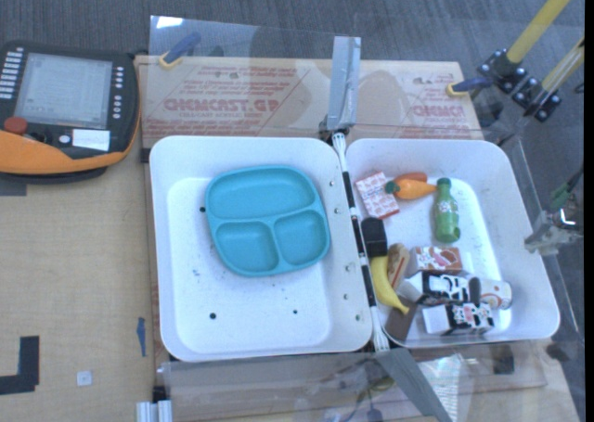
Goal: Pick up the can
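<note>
Two white bins, one blue divided plate, one carrot, one green bottle, one banana.

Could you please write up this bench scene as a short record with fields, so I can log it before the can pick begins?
left bin: holds a blue divided plate
right bin: holds a cluster of toy food and packages
can: black and white, lying on its side near the front of the right bin
green bottle: beside a carrot
banana: by the divider, next to a hot dog
pendant: on the bench, left of the bins
</note>
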Controlling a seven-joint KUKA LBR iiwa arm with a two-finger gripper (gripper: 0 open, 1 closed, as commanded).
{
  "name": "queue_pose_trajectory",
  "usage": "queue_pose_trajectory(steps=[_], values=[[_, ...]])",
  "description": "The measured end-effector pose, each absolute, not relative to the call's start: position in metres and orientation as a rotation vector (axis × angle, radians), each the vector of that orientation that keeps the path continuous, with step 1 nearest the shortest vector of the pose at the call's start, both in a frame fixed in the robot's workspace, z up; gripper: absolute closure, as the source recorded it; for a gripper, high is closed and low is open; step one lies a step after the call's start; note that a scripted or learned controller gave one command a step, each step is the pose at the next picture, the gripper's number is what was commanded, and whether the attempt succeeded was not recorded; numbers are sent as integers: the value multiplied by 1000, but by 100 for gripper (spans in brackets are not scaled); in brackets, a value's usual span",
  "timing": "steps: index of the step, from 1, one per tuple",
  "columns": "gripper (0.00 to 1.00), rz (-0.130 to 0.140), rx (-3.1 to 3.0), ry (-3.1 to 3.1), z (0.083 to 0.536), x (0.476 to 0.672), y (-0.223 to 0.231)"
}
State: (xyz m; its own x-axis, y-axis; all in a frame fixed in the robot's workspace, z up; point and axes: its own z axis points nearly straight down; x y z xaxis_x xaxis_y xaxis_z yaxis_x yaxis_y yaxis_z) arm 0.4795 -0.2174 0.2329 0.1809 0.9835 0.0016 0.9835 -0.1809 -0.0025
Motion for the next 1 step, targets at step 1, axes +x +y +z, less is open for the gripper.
queue_pose_trajectory(steps=[1], values=[[100,-1,-2476,-1938,352,481,-188]])
